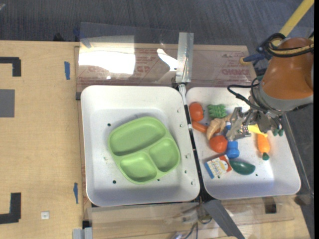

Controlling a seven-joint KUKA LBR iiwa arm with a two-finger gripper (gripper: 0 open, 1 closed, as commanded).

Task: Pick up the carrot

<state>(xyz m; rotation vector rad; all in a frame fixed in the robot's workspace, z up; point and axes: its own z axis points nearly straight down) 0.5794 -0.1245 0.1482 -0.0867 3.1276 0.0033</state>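
carrot lay to the right of the gripper

we saw the carrot in the right bin, near its right wall, an orange piece with a small green tip pointing down toward the near edge. its long axis ran roughly up and down in the picture, tilted only a little, so it lay nearly along the bin's right wall rather than across it.

the gripper hung over the middle of that same bin, above the crowd of toys: a tomato, a blue piece, a pale toy and a yellow piece. the carrot sat to the gripper's right and slightly nearer to us, close by but apart from it, with the yellow piece between them.

we could not tell how far the fingers were spread, because the metal parts blurred into the toys below them. we saw nothing that was plainly held between them, and the carrot rested on the bin floor.

we judged that the pick was not yet made. the coming move called for a short shift toward the right wall, with the fingers set to close across the carrot's narrow width. the wall and the yellow piece left little room, which we judged the main risk.
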